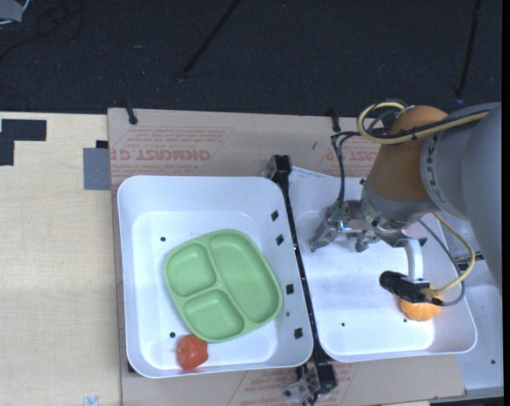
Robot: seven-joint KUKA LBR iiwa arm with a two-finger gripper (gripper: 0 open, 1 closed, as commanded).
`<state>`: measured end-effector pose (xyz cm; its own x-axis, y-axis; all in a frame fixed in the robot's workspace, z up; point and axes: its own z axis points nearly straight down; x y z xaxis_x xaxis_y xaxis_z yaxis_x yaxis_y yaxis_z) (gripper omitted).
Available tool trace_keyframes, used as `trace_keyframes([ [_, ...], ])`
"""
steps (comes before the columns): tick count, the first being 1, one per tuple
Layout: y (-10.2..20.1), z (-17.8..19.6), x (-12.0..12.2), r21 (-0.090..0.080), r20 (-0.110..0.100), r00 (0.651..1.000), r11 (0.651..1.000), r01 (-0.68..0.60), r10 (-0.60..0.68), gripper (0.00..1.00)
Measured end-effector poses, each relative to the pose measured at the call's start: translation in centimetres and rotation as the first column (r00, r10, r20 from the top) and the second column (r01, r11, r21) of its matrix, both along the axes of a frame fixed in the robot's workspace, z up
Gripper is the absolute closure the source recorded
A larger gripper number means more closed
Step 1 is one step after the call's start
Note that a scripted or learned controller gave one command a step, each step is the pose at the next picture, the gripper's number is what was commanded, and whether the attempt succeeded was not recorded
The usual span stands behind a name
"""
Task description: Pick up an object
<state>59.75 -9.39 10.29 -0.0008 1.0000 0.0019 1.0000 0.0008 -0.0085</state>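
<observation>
- The arm [432,176] comes in from the right of the frame and hangs over the right bin [356,337]; its orange band sits at the upper right, and the gripper [346,229] is low over the bin's upper-left part, close to the divider between the two bins.
- I cannot tell from here how the gripper is set, nor make out anything in its hold; metal parts and cables crowd that spot.
- An orange object [419,309] lies in the lower right of the right bin, with a black cable end just on top of it; it is well apart from the gripper.
- In the left bin [145,218] a green sectioned tray [222,284] lies at the centre; a small red object [191,352] rests just beside its lower-left corner, near the bin's front wall.
- To do this step well, I'd say pick the orange object, being nearest; come down straight over its middle, clear of the cable; close only once the object is plainly straddled; lift slowly and check it rises too.
</observation>
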Motion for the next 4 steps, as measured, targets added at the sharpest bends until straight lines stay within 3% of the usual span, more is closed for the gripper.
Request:
trace_keyframes([
  [1, 0.1, -1.6, -0.1, -0.001, 0.003, 1.0, 1.0, 0.001, -0.001, 0.0],
  [2, -0.1, -0.5, -0.1, -0.001, 0.003, 1.0, 1.0, 0.006, -0.006, 1.0],
  [4, -0.6, 10.2, 0.7, -0.002, 0.012, 1.0, 1.0, 0.001, -0.001, 1.0],
])
